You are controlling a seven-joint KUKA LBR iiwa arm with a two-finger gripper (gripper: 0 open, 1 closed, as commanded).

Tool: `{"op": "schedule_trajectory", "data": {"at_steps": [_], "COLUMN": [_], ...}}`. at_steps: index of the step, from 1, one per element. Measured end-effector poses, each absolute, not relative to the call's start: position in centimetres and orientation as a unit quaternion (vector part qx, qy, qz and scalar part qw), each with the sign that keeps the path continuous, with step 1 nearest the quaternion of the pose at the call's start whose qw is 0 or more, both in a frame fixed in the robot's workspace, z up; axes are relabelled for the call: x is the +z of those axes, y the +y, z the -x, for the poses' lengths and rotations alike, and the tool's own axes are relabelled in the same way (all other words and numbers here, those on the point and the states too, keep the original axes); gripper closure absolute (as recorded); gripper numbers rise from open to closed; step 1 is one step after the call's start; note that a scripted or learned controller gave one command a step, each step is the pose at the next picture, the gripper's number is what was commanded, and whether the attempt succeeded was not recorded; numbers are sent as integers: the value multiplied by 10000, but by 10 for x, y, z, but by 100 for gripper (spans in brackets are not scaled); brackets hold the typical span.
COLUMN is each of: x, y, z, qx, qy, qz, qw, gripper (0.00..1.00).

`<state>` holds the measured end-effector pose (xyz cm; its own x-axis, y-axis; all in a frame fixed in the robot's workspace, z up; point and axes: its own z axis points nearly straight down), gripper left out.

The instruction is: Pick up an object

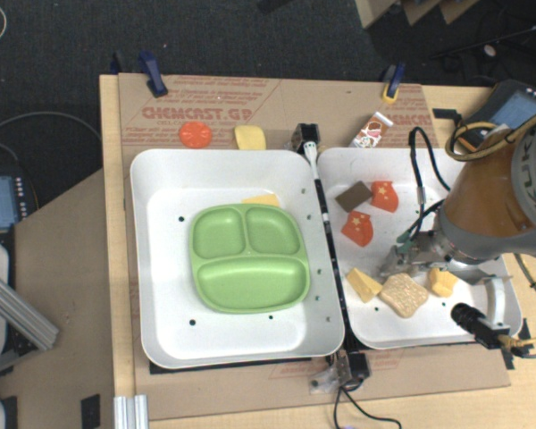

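While your gripper hangs low in the right bin, just above the tan cracker, you cannot tell how its jaws stand. Cheese wedges and red pieces crowd it. The left bin holds a green tray on the cardboard-topped bench.

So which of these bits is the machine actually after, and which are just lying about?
Part of the job, in the right bin near the tool:
- two red pieces
- brown block
- tan cracker
- yellow wedges

Just lying about:
- green divided plate in the left bin
- orange disc, yellow block and small packet on the cardboard
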<state>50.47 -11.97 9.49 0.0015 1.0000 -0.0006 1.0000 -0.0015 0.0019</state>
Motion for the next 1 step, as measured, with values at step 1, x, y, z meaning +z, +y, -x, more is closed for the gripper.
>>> {"op": "schedule_trajectory", "data": {"at_steps": [1], "x": [191], "y": [-21], "z": [-556], "qx": [57], "qy": [7113], "qz": [-7028], "qw": [41], "gripper": [100]}}
